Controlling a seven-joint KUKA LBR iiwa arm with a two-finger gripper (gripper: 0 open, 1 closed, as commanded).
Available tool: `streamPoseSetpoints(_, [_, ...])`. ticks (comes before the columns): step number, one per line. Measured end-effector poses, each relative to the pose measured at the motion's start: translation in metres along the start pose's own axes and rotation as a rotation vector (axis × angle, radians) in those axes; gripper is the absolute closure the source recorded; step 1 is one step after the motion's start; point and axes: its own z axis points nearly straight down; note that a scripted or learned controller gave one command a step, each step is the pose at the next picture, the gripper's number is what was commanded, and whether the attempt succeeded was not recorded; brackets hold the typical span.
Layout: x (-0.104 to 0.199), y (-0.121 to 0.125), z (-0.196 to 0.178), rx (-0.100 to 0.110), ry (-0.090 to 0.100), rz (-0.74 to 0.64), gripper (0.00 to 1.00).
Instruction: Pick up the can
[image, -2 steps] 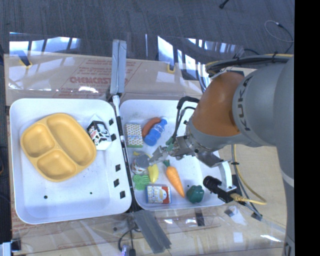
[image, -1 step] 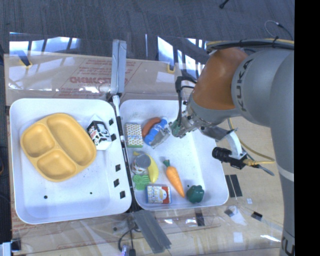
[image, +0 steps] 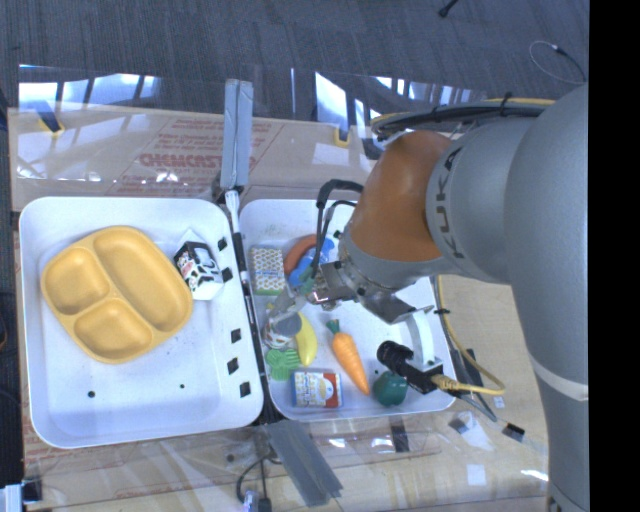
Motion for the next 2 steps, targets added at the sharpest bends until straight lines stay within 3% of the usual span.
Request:
streamPoseSetpoints(1, [0.0277, -0.0167, 0.0005, 0.0, 0.0, -0.159, 0.0])
streamPoseSetpoints(2, [0.0275, -0.0166, -0.0078, 0.005, 0.001, -0.162, 1.0])
